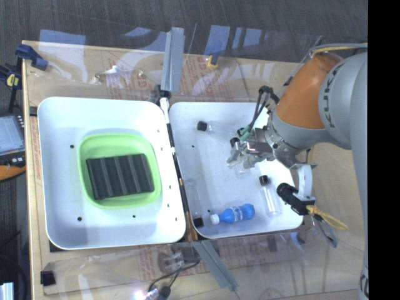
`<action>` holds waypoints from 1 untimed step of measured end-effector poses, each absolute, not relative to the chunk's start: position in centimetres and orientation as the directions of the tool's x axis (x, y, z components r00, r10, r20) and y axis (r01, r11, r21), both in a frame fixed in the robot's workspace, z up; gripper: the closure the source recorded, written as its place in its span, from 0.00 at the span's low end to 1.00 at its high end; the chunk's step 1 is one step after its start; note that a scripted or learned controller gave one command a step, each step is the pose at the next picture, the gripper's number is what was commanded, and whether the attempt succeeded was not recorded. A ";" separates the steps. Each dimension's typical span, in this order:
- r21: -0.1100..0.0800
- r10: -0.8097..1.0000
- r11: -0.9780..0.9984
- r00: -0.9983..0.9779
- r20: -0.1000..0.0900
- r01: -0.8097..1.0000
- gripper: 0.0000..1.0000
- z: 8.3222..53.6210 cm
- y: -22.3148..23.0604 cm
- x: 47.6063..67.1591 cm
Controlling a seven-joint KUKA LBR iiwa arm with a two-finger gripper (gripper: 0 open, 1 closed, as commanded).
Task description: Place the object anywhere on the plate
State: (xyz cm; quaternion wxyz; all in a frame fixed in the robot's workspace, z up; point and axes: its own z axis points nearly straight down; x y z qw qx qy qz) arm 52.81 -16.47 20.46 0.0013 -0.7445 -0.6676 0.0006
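Pale wooden bench (94,67) under clear plastic sheet; two shallow white bins side by side: left bin (53,167), right bin (206,167).

The green plate (119,144) sat in the left bin (56,117) with a dark ribbed block (119,174) on its middle; bare white floor lay all around it. In the right bin (187,130), a blue bottle (233,215) and clear vials (270,197) crowded the near-right corner, but the left part was open.

Two white bins (56,230), one green plate (119,144), one blue bottle (234,214), two clear vials (270,195)
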 end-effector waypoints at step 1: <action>-0.003 0.994 -0.108 0.109 0.001 0.994 0.00 20.5 -16.5 52.8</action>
